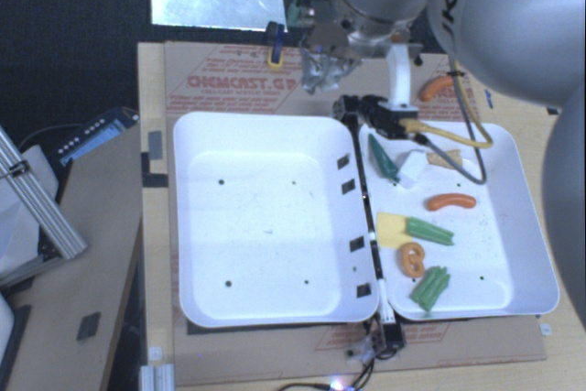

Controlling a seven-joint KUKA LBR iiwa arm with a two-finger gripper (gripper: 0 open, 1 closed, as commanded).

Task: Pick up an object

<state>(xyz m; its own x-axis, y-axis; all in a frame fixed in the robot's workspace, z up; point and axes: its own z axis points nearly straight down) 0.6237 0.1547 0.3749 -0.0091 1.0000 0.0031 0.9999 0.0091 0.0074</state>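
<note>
My gripper [319, 74] hangs over the cardboard just behind the bins, near the back corner where the left bin [183, 197] meets the right bin [526, 224]. It stands well apart from the objects, which all lie in the right bin. These are a dark green piece [383, 157], a white block [412, 169], a tan scrap [445, 158], an orange sausage [451, 201], a yellow slab [390, 228], a green pod [430, 232], an orange ring [411, 259] and a ridged green piece [430, 287].
Another orange sausage-like thing [437, 88] lies behind the right bin's back rim. A blue and yellow clamp [274, 46] stands on the cardboard's back edge. The arm's grey body [513, 23] looms over the right bin's far corner.
</note>
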